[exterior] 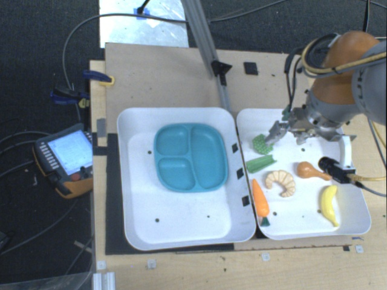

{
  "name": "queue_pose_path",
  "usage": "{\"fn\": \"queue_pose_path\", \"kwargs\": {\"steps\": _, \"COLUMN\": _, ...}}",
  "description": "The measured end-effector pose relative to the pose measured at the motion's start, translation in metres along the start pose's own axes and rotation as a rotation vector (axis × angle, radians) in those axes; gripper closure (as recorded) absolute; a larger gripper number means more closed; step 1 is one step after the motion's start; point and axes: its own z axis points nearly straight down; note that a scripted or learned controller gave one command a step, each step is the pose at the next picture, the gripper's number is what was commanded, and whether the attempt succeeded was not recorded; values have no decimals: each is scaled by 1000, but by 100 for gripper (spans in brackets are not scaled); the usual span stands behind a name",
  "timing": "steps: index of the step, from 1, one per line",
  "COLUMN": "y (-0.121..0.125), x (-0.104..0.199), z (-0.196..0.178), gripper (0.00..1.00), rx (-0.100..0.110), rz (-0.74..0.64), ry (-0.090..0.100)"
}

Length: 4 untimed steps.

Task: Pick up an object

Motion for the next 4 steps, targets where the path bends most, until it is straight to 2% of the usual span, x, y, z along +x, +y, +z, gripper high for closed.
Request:
{"fn": "queue_pose_path", "kwargs": {"steps": 2, "y": 6, "x": 7, "z": 92, "gripper": 0, "rx": -4, "rz": 0, "ry": 0}}
{"fn": "queue_pose_path", "kwargs": {"steps": 3, "y": 8, "x": 6, "z": 78, "gripper": 100, "rx": -9, "rz": -1, "ry": -1}}
{"fn": "queue_pose_path", "kwargs": {"steps": 4, "y": 12, "x": 3, "z": 14, "gripper": 100, "rx": -9, "rz": -3, "ry": -1}}
